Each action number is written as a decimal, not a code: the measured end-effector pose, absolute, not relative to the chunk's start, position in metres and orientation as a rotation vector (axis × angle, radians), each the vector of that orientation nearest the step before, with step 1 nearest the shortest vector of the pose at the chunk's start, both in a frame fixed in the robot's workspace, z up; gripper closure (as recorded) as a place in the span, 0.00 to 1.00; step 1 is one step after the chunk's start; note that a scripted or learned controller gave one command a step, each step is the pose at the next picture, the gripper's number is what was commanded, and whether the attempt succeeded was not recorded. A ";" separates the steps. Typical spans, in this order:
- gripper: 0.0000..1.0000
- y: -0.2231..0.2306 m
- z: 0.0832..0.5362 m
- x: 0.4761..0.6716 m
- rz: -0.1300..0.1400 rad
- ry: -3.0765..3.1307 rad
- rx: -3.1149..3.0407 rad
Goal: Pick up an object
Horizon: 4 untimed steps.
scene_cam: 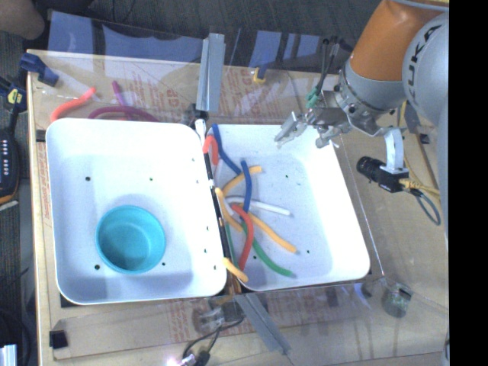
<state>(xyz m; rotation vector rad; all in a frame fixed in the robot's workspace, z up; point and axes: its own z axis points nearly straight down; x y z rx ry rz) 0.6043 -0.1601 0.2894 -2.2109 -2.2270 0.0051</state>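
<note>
My gripper (307, 133) hangs above the far edge of the right bin (335, 204), its two metal fingers spread apart and nothing between them. Below and to its left, a heap of bendy sticks lies in the left part of that bin: a blue one (246, 175), a yellow one (238, 181), a white one (267, 208), a red one (246, 231), an orange one (274, 236) and a green one (271, 263). The gripper is well clear of all of them.
The left bin (69, 166) holds a turquoise bowl (130, 239). A grey metal post (210, 71) stands behind the seam between the bins. Red and pink tubes (114, 113) lie on the bench behind the left bin.
</note>
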 end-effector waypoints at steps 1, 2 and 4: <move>0.00 -0.099 0.214 0.592 0.008 -2.283 -2.153; 0.00 -0.120 0.097 0.623 0.004 -2.342 -2.096; 1.00 -0.078 0.193 0.657 0.001 -2.543 -1.845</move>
